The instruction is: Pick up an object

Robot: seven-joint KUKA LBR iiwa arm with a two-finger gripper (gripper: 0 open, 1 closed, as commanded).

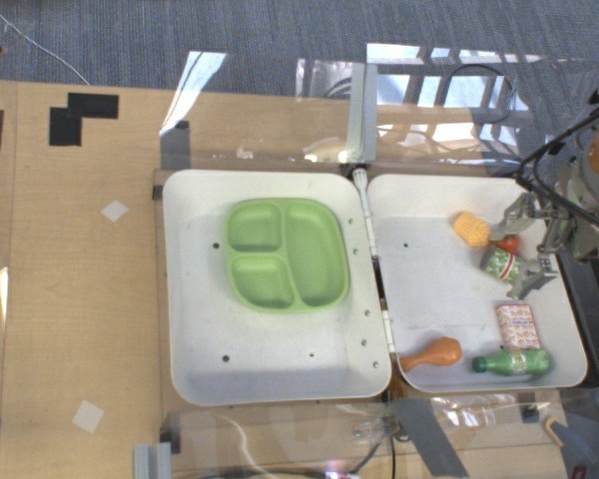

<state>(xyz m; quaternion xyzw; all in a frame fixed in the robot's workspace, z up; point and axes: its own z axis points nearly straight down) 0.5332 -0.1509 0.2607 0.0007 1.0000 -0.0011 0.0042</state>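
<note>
My gripper hangs over the right side of the right bin, with its fingers spread open. One finger is toward the back and the other toward the front. A small can with a red top and a green and white label lies between them, at their left. I cannot tell whether either finger touches it. A yellow-orange snack piece lies just left of the back finger.
A pink box, a green bottle and an orange drumstick lie along the right bin's front. The left bin holds a green divided plate. Dark cables trail above the gripper.
</note>
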